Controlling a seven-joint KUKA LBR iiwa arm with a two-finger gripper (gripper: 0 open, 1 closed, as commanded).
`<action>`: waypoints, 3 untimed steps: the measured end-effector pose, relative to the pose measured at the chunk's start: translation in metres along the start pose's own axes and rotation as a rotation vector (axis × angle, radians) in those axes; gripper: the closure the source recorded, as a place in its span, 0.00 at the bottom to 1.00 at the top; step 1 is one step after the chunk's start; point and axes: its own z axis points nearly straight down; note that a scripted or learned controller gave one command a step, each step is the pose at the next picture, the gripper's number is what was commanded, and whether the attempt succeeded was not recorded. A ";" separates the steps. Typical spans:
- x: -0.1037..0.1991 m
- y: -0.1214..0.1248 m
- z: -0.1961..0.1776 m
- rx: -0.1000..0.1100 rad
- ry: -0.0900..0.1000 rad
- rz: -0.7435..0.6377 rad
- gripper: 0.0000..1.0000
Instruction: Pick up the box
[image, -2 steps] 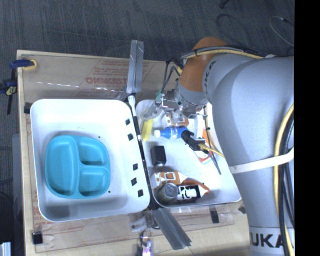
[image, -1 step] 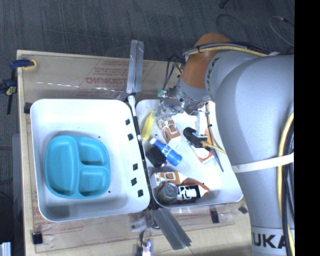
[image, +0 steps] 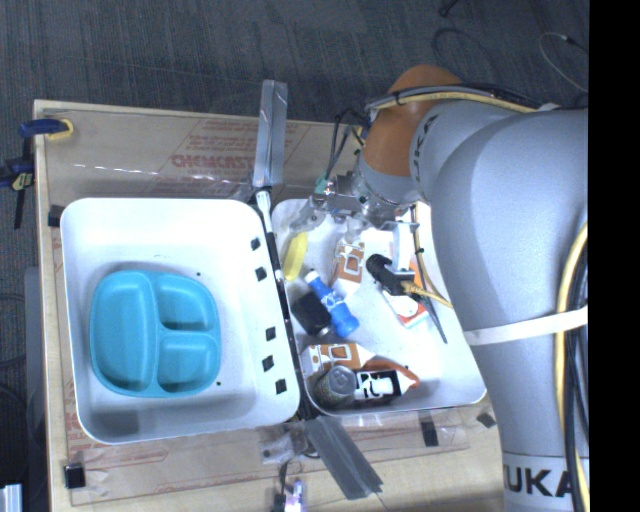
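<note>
The gripper (image: 352, 205) sits low over the right bin's (image: 452, 385) far end; can't tell its grip state. The box (image: 351, 263), small, orange-and-white, lies just below it, half hidden by clutter.

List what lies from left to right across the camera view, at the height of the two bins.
Blue clamp → blue divided plate → left bin wall → yellow object → blue bottle → right bin → grey arm.
</note>
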 end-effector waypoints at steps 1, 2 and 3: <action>-0.044 -0.048 -0.077 0.027 0.005 0.071 0.00; -0.080 -0.083 -0.097 0.028 0.008 -0.180 0.00; -0.093 -0.125 -0.087 0.027 0.008 -0.179 0.00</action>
